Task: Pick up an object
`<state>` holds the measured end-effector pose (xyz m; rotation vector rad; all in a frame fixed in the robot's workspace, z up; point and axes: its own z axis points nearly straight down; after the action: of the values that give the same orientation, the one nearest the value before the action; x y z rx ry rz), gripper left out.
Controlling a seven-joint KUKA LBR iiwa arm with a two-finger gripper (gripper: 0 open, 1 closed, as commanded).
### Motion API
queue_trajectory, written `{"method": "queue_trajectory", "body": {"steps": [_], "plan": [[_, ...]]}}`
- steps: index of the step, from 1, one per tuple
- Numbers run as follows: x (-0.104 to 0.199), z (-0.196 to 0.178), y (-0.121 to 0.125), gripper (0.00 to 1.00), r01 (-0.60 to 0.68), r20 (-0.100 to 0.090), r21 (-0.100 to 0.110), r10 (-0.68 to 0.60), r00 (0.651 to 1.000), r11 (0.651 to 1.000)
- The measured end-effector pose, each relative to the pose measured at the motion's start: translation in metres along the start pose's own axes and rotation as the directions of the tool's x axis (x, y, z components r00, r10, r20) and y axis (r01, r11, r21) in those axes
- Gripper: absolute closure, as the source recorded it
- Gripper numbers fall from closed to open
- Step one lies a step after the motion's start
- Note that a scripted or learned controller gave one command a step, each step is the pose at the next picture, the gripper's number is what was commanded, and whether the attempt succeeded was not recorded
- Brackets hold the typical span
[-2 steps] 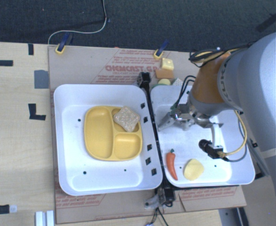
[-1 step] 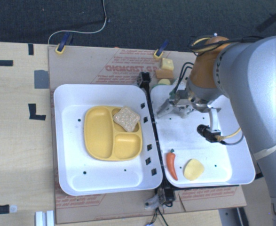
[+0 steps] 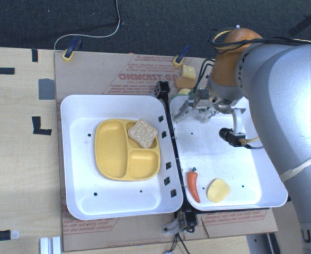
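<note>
Hovering over the far end of the right bin [image 3: 250, 194], the hand [image 3: 197, 109] sits just inside that bin's far-left corner, beside the divider between the two bins; its grey metal parts point toward the left, and I cannot tell from this slant whether it stands wide or narrow. Nothing is seen held in it. The grey arm [image 3: 282, 89] with its orange band [image 3: 229, 57] comes in from the right and covers much of the bin's right side. Just beyond the hand, past the bin's far rim, lie small blocks [image 3: 186, 77] on the counter [image 3: 17, 157], yellow and tan, too small to identify. The likeliest things to pick lie in the same bin but at its near end, well apart from the hand: an orange carrot-shaped piece [image 3: 193, 187] with a green tip, its long axis running roughly from far to near along the divider, and a pale yellow rounded piece [image 3: 218, 190] just beside it on the right. Both lie toward the viewer from the hand, so in my judgement the coming move calls for travel along the divider toward the near rim before any descent. In the left bin [image 3: 76, 142] a yellow divided plate [image 3: 113, 152] carries a tan square piece [image 3: 143, 133] resting across its far-right compartment; these lie farther off, across the divider.
</note>
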<state>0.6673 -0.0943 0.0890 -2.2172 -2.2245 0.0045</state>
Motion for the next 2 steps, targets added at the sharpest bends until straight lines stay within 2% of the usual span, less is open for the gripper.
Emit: {"method": "queue_trajectory", "body": {"steps": [1, 2], "plan": [[-0.041, -0.043, 0.001, 0.00, -0.005, 0.000, -0.005, 0.005, 1.000, 1.000], [0.003, -0.004, -0.028, 0.00, -0.001, -0.003, 0.004, 0.001, 1.000, 1.000]]}}
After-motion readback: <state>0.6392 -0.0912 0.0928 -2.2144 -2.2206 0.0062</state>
